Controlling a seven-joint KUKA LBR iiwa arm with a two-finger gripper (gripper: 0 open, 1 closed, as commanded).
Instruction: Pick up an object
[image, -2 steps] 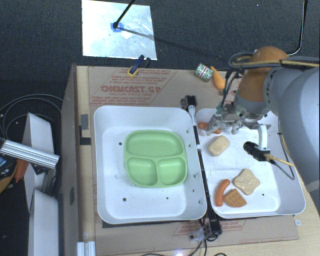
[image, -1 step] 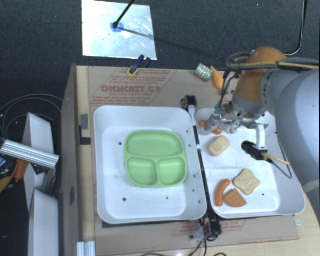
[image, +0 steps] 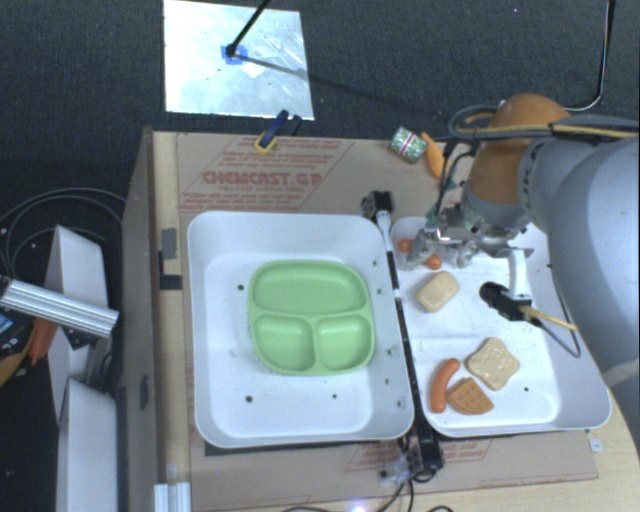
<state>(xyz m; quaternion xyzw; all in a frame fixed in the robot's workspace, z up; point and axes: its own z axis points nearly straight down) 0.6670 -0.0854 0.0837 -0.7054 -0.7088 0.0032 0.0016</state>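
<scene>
Orange carrot piece (image: 432, 262) lay just beside the hand (image: 445, 243), whose grip state could not be told, so a descent might nudge it away.

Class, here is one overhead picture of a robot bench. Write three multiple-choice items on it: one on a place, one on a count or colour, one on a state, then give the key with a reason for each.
1. Where does the green divided plate lie?
A. in the left bin
B. in the right bin
C. on the floor

2. How many compartments does the plate have?
A. two
B. three
C. five

3. How does the toy sausage lie?
A. standing on end
B. hanging from the end effector
C. flat on the right bin's floor

Key: 1 A, the plate sits on the left bin floor. 2 B, one wide section above two smaller ones. 3 C, it lies beside the toy toast slice in the right bin, far from the end effector.
</scene>
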